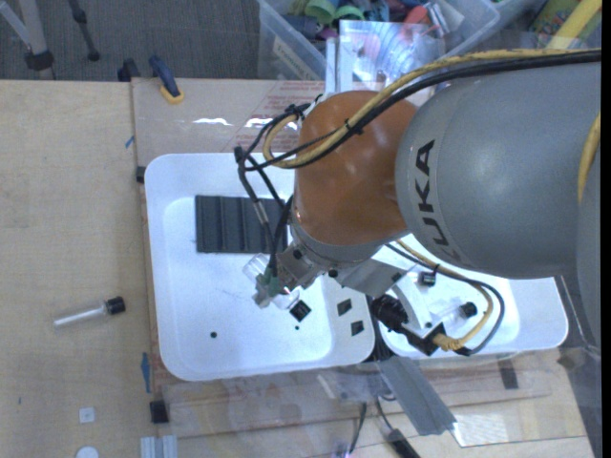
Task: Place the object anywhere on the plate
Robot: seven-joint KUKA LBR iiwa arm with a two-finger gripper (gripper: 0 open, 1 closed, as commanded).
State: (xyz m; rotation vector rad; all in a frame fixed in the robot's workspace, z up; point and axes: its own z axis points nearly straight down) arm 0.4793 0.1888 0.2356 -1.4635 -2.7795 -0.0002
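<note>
A dark grey ribbed rectangular slab (227,224) lies flat in the upper left part of the left white bin (181,342). My gripper (270,290) hangs over the middle of that bin, just right of and below the slab's lower right corner, and its tips look pale and blurred. A small black block (299,310) lies on the bin floor close to the gripper's right side. The grey arm with its orange band (348,175) covers the right part of the left bin and most of the right bin (535,327).
A tiny dark speck (213,333) sits on the left bin's floor near the front. On the wooden bench to the left lies a pale tube with a black cap (88,314). A blue clip (169,82) and clear tubs of toys (382,8) stand at the back.
</note>
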